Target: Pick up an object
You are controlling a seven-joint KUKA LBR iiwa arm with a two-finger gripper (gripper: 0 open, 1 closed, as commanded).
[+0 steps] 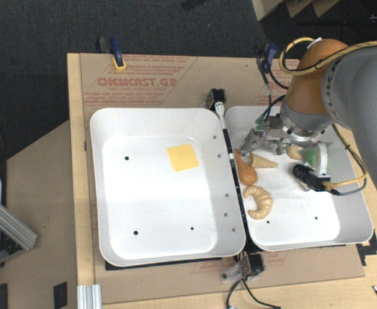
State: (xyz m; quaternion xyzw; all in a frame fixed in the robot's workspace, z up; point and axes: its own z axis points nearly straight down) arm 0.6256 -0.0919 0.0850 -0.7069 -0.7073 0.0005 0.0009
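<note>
Camera view: your gripper [273, 143] sits low in the right bin [343, 227], reach step, grip state unreadable, cone [261, 161] just at its 7 o'clock, croissant [260, 201] nearer 6, so drop and pinch next.

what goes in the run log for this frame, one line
arm: over right bin | gripper: low, near cone | croissant: right bin | yellow square: left bin | grasp: not seen

Smooth glossy white plastic bins [149, 237] on matt brown cardboard sheet [143, 76].
</note>
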